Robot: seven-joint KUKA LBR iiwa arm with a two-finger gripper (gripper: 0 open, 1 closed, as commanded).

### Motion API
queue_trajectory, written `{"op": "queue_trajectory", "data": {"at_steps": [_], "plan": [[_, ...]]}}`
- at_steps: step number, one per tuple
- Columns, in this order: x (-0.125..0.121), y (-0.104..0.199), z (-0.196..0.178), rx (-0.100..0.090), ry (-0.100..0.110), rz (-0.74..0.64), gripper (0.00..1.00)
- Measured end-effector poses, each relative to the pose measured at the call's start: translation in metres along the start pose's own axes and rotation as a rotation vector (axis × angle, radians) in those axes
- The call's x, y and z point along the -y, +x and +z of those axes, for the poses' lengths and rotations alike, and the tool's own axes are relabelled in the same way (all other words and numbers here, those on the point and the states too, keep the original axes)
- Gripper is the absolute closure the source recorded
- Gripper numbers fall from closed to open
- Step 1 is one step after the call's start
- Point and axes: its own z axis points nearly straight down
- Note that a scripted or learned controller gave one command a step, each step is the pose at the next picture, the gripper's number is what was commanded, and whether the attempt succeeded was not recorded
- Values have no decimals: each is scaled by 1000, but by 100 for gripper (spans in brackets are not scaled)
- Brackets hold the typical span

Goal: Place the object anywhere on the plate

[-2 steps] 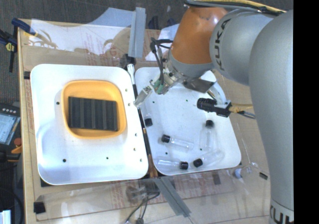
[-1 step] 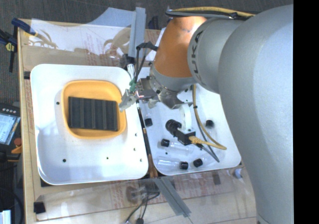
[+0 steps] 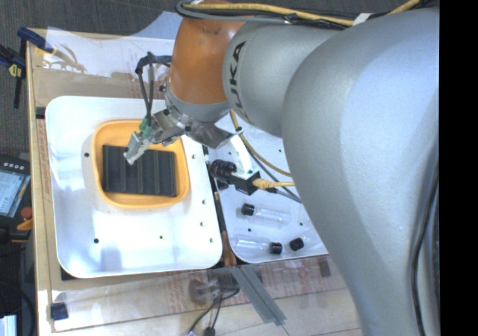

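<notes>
Glossy white plastic bin (image 3: pixel 67 200)

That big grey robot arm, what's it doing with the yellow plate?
The grey arm reaches in from the right over two white bins. Its hand hovers over the yellow plate, which sits in the left bin and has a dark ribbed middle. Something small and greenish shows near the hand, but whether it is gripped is too small to tell. A few small dark bits and a clear tube lie in the right bin.
</notes>
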Motion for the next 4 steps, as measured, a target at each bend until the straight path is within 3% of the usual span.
{"op": "queue_trajectory", "data": {"at_steps": [1, 2, 3, 4], "plan": [[0, -1, -10, 0, 1, -1, 100], [0, -1, -10, 0, 2, -1, 0], [0, -1, -19, 0, 3, -2, 100], [0, -1, -19, 0, 3, -2, 0]]}}
